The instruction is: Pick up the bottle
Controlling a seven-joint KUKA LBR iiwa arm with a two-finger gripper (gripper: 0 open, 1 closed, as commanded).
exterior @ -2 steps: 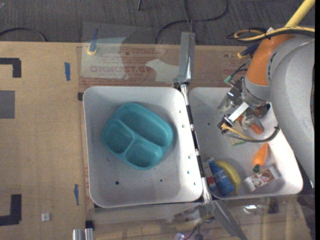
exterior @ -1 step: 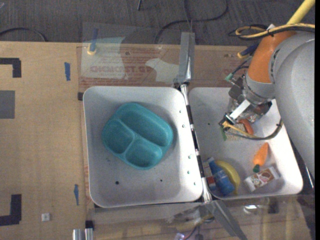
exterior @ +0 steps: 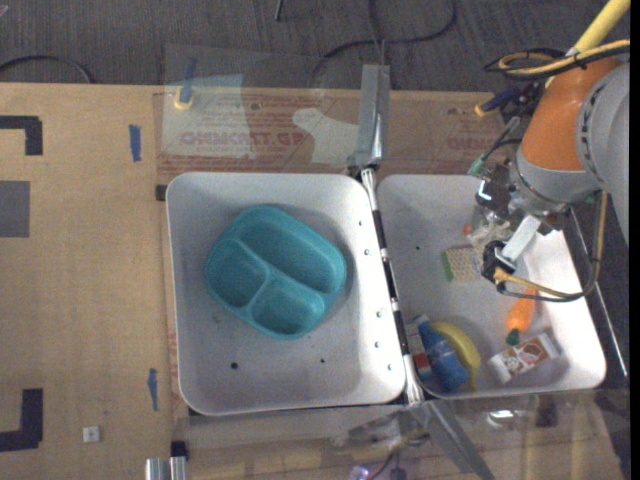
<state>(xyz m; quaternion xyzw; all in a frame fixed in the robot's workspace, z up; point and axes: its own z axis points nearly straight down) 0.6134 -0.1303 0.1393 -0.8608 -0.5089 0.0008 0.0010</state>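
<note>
1. Bearing everything else, bench (exterior: 80, 268): tan board surface, two shallow white bins side by side.
2. Arm (exterior: 565, 138): grey, with an orange band, reaching in from the right over the far side of the right bin.
3. Left bin (exterior: 190, 298): holds one item only, see 5.
4. Right bin (exterior: 420, 218): holds the task's thing and four smaller items.
5. Divided plate (exterior: 275, 268): teal, three compartments, lying near the middle of the left bin. Not needed.
6. Gripper (exterior: 490, 230): poised over the far part of the right bin, just beside item 10. Whether it is released or clenched cannot be told; nothing is seen held in it.
7. Bottle (exterior: 447, 360): blue, apparently lying on its side in the near left corner of the right bin, close to the bin wall, well apart from the gripper.
8. Yellow object (exterior: 467, 338): rounded, touching the bottle's right side. Kind unclear.
9. Carton (exterior: 525, 358): brown and white, near the bin's near edge.
10. Tan pad (exterior: 460, 263): small, flat.
11. Orange item (exterior: 520, 315): small, kind unclear.

Handling note, as judgement: travel toward the near left corner, descend across the bottle's narrow width, and keep clear of the wall and the yellow object.
</note>
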